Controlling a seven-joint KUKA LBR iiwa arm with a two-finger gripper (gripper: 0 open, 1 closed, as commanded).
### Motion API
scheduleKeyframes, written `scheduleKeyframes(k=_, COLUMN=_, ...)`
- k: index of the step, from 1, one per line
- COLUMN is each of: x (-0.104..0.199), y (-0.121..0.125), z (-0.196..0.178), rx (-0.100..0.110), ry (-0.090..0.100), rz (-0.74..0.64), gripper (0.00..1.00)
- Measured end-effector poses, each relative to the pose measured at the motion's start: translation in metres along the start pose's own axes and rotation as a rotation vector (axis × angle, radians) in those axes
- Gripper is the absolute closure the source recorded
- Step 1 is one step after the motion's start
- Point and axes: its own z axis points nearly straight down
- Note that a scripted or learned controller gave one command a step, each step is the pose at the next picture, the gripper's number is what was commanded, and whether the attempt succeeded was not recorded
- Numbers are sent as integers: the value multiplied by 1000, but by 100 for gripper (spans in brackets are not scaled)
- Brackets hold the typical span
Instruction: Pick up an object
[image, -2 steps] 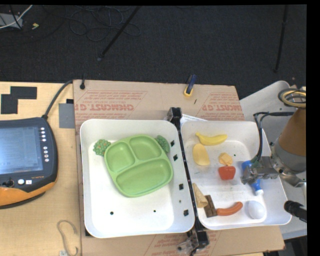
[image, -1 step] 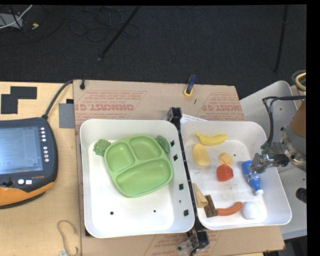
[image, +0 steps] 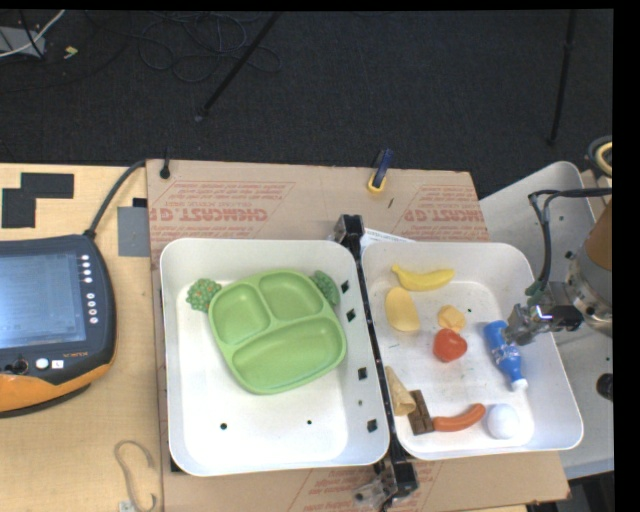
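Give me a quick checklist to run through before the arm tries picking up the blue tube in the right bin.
1. Tool near the tube: ok, it sits at the tube's upper end by the right bin wall.
2. Tube already gripped: cannot tell, the tool's tip is too small to read.
3. Room around the tube: ok, the tomato lies apart on its left and the white ball apart below it.
4. Tube lying flat: ok, it rests lengthwise on the bin floor.
5. Bin wall clearance: not ok, the tube lies close to the right wall, so approach looks tight.
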Motion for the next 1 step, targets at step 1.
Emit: scheduleKeyframes(k=1, x=43, y=21, z=6, rx=1, ry=1, rz=-2, gripper=100)
